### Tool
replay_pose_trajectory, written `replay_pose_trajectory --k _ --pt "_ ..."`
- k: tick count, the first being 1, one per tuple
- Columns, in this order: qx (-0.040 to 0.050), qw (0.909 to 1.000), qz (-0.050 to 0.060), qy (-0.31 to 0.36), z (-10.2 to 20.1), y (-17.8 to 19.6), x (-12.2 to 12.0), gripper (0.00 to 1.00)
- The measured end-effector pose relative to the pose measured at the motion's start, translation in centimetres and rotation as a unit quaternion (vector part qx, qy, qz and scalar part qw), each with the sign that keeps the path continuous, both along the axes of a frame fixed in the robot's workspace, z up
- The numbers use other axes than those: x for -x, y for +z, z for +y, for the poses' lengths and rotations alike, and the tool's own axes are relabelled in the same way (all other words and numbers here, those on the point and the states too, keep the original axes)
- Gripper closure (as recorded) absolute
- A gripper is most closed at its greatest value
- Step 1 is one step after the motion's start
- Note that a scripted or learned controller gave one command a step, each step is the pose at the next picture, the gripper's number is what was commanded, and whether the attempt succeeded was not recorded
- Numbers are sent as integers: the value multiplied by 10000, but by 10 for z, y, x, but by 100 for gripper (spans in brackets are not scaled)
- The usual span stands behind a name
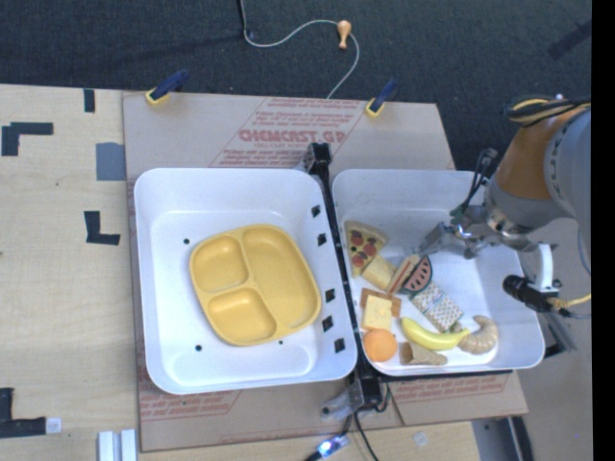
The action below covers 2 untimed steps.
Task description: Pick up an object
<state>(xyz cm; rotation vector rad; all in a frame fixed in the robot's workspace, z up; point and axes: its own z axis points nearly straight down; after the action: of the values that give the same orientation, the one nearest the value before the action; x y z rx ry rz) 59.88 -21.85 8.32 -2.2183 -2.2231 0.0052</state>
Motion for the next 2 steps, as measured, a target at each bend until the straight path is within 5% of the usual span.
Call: replay_pose_trajectory --k 1,2 --pt "-1 10000 -16 7 1 14 -1 100" --pt "-8 10000 -25 -8 -1 56 1 100"
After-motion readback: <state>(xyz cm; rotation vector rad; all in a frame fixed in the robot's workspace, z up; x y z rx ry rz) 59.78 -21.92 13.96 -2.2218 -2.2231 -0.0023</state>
